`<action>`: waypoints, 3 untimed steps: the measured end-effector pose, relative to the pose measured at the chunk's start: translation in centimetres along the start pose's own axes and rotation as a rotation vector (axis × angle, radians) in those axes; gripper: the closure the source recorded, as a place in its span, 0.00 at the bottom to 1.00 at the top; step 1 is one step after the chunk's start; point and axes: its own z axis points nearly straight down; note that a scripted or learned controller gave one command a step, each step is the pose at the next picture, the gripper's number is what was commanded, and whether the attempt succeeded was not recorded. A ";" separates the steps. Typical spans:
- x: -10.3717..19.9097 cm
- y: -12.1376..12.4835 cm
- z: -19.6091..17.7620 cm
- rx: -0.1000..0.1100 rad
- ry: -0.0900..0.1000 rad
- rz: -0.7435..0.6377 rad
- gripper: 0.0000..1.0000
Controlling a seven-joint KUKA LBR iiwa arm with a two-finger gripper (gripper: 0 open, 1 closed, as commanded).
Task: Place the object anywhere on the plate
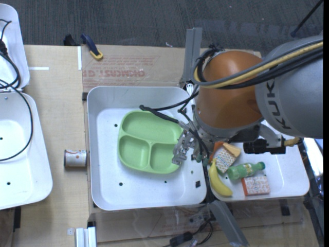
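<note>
A light green divided plate (146, 140) lies in the left white bin (103, 184). My gripper (183, 151) hangs at the plate's right rim, over its lower right compartment, below the arm's big orange band. I see nothing clearly held in it. In the right bin (290, 192) lie a yellow banana (218, 181), a green bottle (245, 170), a red-orange box (255, 185), a speckled block (224, 160) and an orange wedge (231, 149). The arm hides much of the right bin.
A small can (75, 158) lies on the bench left of the plate's bin. A blue and yellow clamp (90, 46) rests at the back. Another white tub (20, 153) with black cables stands at far left.
</note>
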 end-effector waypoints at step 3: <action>-5.4 -9.2 -6.3 -0.001 -0.002 -0.183 1.00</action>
